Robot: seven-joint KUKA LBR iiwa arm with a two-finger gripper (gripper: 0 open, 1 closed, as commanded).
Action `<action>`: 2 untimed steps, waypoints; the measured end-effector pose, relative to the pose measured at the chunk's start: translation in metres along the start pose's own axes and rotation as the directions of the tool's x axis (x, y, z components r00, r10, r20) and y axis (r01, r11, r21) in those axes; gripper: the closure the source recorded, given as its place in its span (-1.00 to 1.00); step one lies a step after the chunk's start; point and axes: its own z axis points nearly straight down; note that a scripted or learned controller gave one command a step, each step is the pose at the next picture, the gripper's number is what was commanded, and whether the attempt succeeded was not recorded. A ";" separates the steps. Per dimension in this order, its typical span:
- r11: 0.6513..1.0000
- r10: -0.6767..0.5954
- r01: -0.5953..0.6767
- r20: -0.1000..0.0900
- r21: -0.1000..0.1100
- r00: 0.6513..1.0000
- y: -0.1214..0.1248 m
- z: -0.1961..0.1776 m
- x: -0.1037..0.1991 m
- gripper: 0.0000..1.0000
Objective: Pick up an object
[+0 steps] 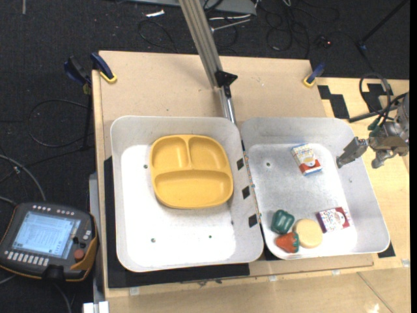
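Note:
The right bin (273, 175) holds several small items. A white carton with a red and blue print (307, 159) lies near its back. At the front sit a green pepper (282, 221), a red piece (287, 242), a pale yellow round piece (309, 233) and a pink and white packet (333, 220). My gripper (363, 155) hangs over the bin's right rim, to the right of the carton and apart from it. Its fingers are open and spread, with nothing between them.
A yellow divided plate (192, 171) lies in the left bin (130, 194). A slanted metal pole (202, 31) rises from behind the bins. Clamps sit at the bench's back corners, and a teach pendant (45, 240) lies on the floor at the left.

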 end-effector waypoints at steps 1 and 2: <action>1.000 0.000 0.000 0.000 0.000 1.000 0.000 0.000 0.000 -1.00; 1.000 0.002 -0.002 -0.002 0.006 1.000 -0.005 0.059 0.009 -1.00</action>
